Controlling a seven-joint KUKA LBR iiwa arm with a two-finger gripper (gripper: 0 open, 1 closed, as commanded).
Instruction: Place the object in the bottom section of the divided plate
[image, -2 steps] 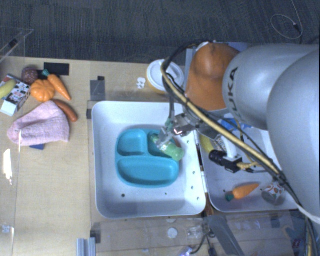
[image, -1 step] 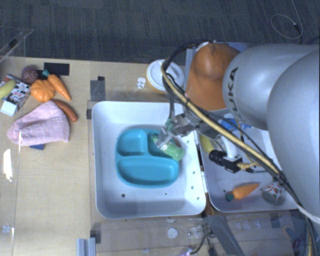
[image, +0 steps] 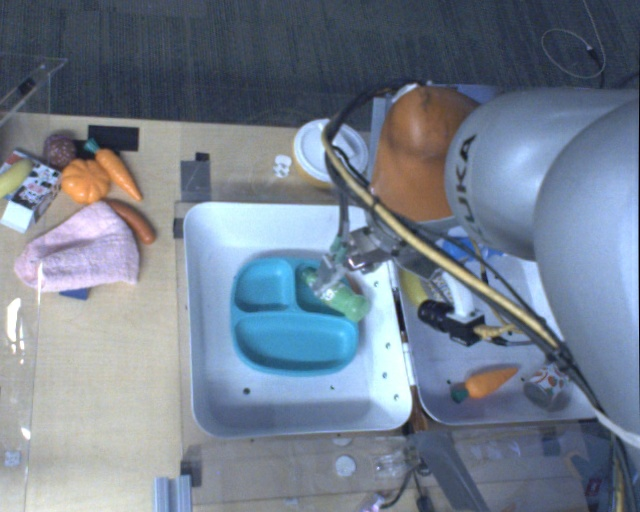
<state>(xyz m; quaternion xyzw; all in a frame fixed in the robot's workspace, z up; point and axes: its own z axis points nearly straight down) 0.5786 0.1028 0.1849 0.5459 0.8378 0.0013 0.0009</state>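
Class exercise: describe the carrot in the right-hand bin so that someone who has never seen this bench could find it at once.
Start at the two white bins; take the right bin, the one under the big grey arm. Near its front edge lies the toy carrot, on its side, green top pointing towards the left bin. It is the one orange thing on that bin's floor, unlike the carrots on the bench by the pink cloth.

floor: dark grey carpet (image: 200, 50) beyond the bench's far edge
bench: pale wood top (image: 100, 400), evenly lit
left edge: clear plastic panel (image: 25, 90), catching light reflections
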